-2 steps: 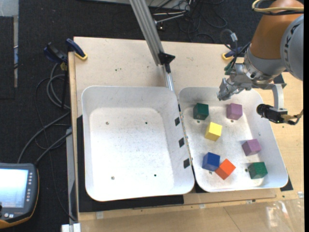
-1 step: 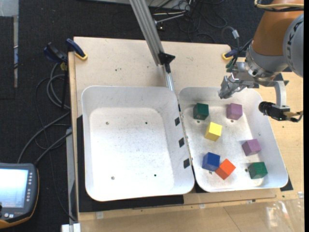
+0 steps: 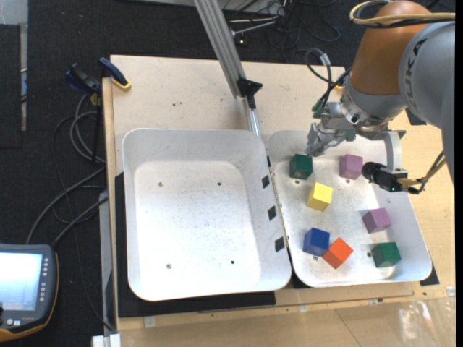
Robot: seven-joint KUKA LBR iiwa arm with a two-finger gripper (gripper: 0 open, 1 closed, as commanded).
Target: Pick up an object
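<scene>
Seemingly narrow, though I cannot tell, the jaws hang just above the squarish green cube (image 3: 301, 167).

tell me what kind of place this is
Probably a robotics lab set up for grasping trials: a robot arm reaches over two white bins on a bench, coloured blocks lie in the right bin, and a teach pendant and loose cables sit alongside.
</scene>
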